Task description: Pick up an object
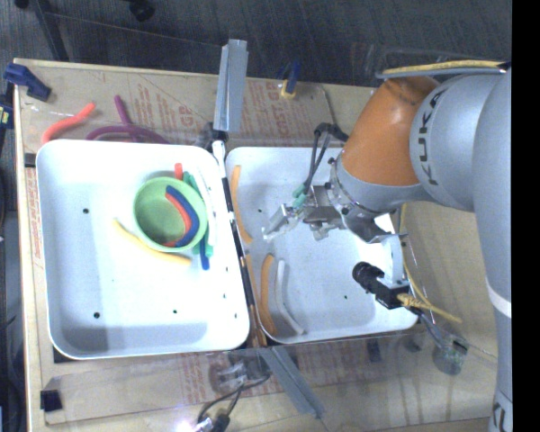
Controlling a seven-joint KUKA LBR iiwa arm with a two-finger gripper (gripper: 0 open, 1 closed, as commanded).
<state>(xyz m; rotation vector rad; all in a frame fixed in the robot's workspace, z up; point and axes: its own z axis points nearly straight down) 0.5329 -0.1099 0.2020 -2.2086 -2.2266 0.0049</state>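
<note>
The gripper (283,220) hangs over the right bin (333,318), and I cannot tell its state from this view. In the left bin (90,313) a green bowl (157,214) lies with a blue piece (193,203) and a red piece (175,238) inside. A yellow strip (129,230) lies just beside the bowl.

Green bowl (169,214) (upright) in left bin (81,268); coloured pieces inside.

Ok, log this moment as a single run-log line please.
arm: over right bin | gripper: low, nothing seen held | left bin: green bowl with curved pieces | pick: not done
</note>
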